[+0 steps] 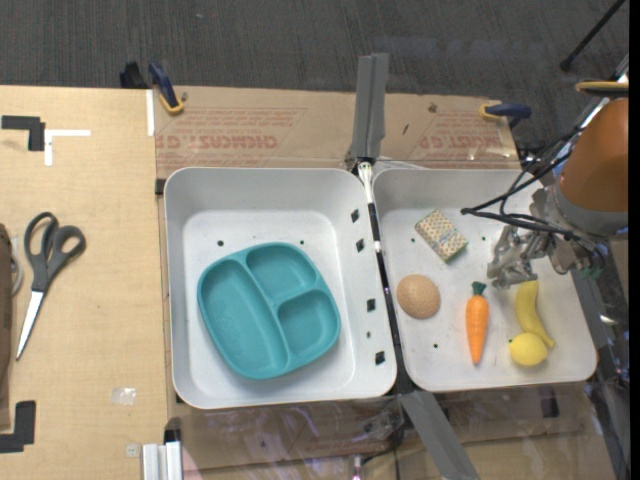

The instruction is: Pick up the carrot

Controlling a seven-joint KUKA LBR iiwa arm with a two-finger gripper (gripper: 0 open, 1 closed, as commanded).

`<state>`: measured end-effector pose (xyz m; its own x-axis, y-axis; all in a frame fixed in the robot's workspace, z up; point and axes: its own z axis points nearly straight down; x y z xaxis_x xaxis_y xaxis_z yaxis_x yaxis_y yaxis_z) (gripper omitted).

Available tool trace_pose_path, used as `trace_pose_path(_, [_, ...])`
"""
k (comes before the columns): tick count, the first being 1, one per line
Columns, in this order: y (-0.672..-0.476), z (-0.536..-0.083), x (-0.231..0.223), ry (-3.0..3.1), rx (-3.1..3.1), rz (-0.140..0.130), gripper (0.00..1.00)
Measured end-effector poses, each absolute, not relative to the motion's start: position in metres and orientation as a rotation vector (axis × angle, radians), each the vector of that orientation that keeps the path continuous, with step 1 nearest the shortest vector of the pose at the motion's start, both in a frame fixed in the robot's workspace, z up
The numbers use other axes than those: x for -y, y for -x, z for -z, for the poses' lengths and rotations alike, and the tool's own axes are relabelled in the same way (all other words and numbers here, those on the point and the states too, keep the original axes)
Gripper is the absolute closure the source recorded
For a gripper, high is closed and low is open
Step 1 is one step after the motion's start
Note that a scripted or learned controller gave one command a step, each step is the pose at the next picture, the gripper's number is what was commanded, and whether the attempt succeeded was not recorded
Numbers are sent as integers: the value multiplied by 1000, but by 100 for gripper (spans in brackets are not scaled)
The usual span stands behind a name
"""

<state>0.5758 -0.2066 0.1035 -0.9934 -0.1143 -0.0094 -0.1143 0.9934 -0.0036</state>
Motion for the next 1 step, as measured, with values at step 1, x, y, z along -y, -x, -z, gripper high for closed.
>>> trace_pose_path(1, [-527,-100,111,55,-3139,-2,100])
